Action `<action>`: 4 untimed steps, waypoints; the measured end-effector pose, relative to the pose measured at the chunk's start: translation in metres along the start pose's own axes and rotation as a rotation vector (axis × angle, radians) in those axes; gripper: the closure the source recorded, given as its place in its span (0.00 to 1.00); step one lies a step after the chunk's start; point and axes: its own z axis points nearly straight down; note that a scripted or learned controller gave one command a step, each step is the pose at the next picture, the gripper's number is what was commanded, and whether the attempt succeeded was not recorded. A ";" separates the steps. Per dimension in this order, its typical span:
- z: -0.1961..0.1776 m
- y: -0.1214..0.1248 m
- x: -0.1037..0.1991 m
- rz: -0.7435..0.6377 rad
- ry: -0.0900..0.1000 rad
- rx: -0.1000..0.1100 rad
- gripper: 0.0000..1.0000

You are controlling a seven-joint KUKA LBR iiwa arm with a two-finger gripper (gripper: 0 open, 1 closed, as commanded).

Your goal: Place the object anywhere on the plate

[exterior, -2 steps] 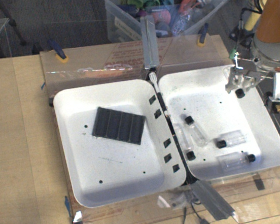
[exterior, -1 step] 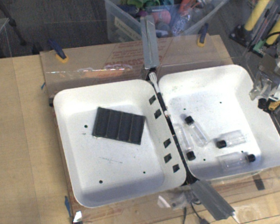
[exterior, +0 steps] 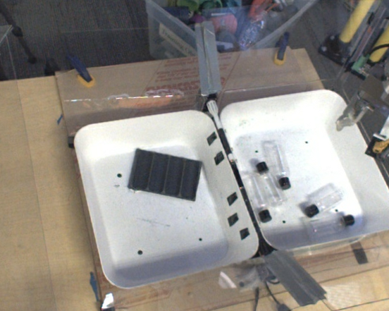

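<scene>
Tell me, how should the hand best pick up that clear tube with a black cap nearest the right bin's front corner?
Probably grip the clear tube across its narrow body, coming straight down: it lies flat and slanted, black cap at the left end.

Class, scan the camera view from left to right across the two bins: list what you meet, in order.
Left bin's rim → dark ribbed plate → divider between the bins → clear vials with black caps → right bin's far rim → tool at the right edge.
</scene>
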 end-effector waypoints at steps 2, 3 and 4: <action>-0.006 -0.009 -0.016 -0.189 0.000 0.003 1.00; -0.006 -0.009 -0.016 -0.189 -0.001 0.003 0.00; -0.006 -0.009 -0.016 -0.189 -0.001 0.003 0.00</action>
